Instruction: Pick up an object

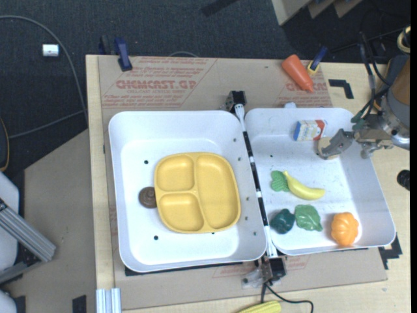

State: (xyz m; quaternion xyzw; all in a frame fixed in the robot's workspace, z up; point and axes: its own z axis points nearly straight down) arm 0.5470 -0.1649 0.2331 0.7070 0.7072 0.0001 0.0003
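Right bin (381, 207), near edge: orange pumpkin (345, 228), light green piece (308, 217), dark green piece (283, 221) | middle: yellow banana (303, 188) touching a green leafy piece (279, 180) | far: small carton (307, 130); gripper (343, 142) just right of it, fingers' spread cannot be told, nothing visibly held | Left bin (124, 175): yellow divided plate (196, 192), brown disc (148, 197) at its left.

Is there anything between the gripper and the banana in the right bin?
Nothing visible. The gripper hangs over the right bin's upper part, and bare white floor lies between it and the banana. The blue-and-white box sits up-left of the gripper, off that line. A small green piece touches the banana's far-left end.
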